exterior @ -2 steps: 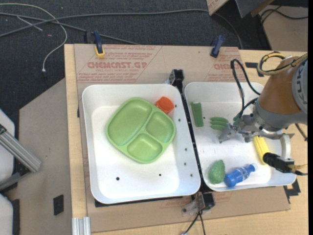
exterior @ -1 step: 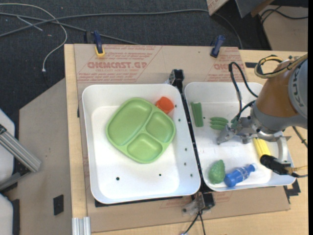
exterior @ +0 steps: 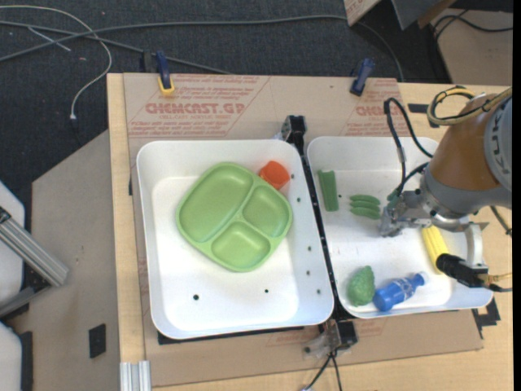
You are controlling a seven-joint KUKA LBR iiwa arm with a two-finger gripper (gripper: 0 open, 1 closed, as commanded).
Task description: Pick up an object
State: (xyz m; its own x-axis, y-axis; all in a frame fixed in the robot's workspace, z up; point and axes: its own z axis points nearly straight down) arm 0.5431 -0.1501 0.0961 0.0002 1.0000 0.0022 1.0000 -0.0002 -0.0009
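Note:
My gripper (exterior: 394, 221) hangs low in the right bin (exterior: 358, 155), near its middle. It is just right of a green ridged piece (exterior: 365, 206), close to it or touching it. Nothing shows between the gripper's tips. A green rectangular bar (exterior: 328, 190) lies upright in the view at the bin's left side. At the front of that bin rest a green lumpy piece (exterior: 361, 284) and a blue bottle (exterior: 398, 292), side by side.
The left bin (exterior: 163, 243) holds a green divided plate (exterior: 234, 216) with a small orange thing (exterior: 275, 173) at its far right corner. A raised rim (exterior: 316, 218) separates the two bins. The arm (exterior: 468, 165) covers the right bin's far right part.

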